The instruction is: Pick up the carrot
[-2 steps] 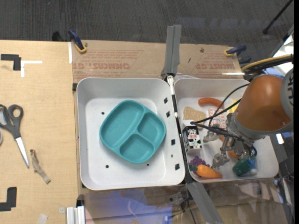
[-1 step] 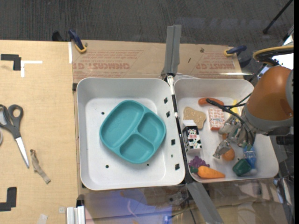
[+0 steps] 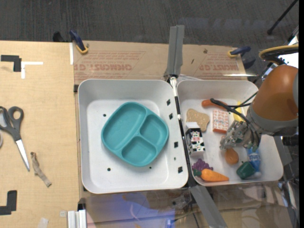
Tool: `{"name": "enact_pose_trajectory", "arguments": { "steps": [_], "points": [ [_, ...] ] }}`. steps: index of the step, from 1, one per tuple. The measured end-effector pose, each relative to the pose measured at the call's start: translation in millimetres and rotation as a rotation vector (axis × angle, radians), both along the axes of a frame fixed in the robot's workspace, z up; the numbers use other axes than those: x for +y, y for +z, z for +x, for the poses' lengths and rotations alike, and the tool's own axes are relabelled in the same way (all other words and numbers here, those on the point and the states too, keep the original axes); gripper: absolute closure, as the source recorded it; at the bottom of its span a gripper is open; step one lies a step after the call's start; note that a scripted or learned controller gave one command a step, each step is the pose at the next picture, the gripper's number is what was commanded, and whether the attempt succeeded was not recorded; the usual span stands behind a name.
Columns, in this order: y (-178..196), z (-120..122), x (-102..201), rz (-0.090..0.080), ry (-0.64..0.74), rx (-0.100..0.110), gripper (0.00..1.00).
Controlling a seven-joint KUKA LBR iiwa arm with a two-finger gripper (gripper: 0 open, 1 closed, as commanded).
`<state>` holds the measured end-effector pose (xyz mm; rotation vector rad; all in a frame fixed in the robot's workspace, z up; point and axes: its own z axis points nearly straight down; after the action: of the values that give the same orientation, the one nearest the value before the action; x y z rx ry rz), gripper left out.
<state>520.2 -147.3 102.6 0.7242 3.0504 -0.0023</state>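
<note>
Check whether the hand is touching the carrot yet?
Apart. The camera view shows the hand over a small orange ball, with bare bin floor between it and the carrot.

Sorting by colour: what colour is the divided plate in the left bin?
Teal, seen in the camera view: the divided plate lies in the left bin.

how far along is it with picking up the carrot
Done: the arm has reached into the right bin, and the gripper is low among the items. In hand: nothing visibly. Left: the carrot lies at the bin's near edge beside the purple grapes, apart from the gripper, ungrasped.
</note>
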Motion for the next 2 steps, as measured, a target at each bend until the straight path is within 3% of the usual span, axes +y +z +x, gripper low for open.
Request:
{"name": "enact_pose_trajectory", "arguments": {
  "steps": [1, 2],
  "points": [
    [18, -43, 30, 0.004, -0.503, 0.006, 1.00],
    [130, -15, 85, 0.002, -0.055, 0.004, 1.00]
  ]
}}
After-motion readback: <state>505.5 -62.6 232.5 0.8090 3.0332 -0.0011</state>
